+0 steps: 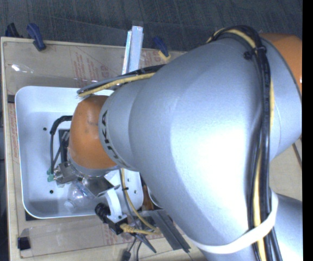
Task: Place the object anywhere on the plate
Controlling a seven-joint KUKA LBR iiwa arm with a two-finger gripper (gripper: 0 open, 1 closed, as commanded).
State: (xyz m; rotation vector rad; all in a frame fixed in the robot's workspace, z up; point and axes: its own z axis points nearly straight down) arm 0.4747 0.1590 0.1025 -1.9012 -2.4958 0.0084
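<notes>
My arm fills most of the camera view, and its orange band (91, 135) hangs over the left white bin (28, 145). Below the band, my gripper (63, 174) reaches down toward the bin's near-left floor; its tip is dark and cluttered with cables. A small clear, glassy object (75, 196) lies on the bin floor just below and to the right of the gripper. I cannot tell whether they touch. A white curved edge with a brown patch (141, 196) peeks out under the arm; it may be the plate, mostly hidden.
The left bin's walls rise close around the gripper at the left and near sides. Blue clamps (36, 37) hold the wooden bench edge at the back. A metal rail (133, 50) stands at the back between the bins. The arm covers the right bin.
</notes>
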